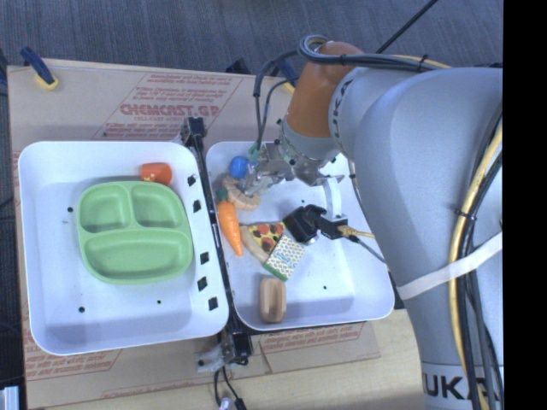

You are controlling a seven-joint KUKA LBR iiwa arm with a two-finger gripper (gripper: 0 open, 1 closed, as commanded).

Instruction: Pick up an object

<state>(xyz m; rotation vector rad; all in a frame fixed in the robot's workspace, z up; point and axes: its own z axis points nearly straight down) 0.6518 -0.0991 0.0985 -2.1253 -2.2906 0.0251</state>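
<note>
You see gripper [256,171] low in right bin [359,301], over blue ball [238,166] and pretzel [240,193]. Jaws' state: cannot tell. Nothing lifted; grasp and lift remain.

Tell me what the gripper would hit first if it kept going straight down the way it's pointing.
Probably the tan toy lying in the right bin, beside the blue ball; the gripper hangs about over it, though depth is hard to judge.

Glossy white plastic bins [51,314]; matt green plastic tray [134,229] at left; brown printed cardboard [162,101] beneath; smooth grey arm [427,161].
</note>
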